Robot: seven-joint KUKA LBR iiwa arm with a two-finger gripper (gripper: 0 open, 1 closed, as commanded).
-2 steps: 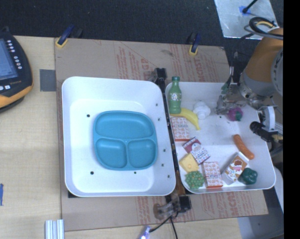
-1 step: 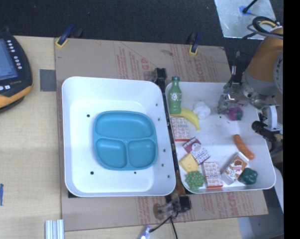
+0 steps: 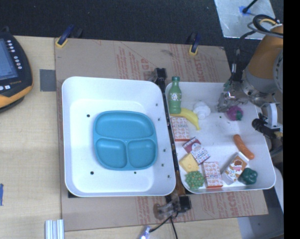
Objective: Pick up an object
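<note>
My gripper (image 3: 228, 101) hangs low over the far right part of the right bin (image 3: 215, 139), with a purple object (image 3: 234, 113) just beside and below its tip. Whether anything sits between the fingers is not visible. In the same bin lie a green bottle (image 3: 175, 95), a banana (image 3: 189, 117), a white object (image 3: 201, 110), an orange sausage (image 3: 243, 147), several small food cartons (image 3: 200, 154), a yellow cheese wedge (image 3: 189, 163), a green lettuce piece (image 3: 194, 179) and a dark green vegetable (image 3: 249, 176).
The left bin (image 3: 75, 138) holds a blue divided plate (image 3: 125, 139). A teach pendant (image 3: 5, 68) lies on the bench at far left. Clamps (image 3: 193, 43) pin the cardboard sheet at the back. The arm's orange band (image 3: 266, 56) rises at the right.
</note>
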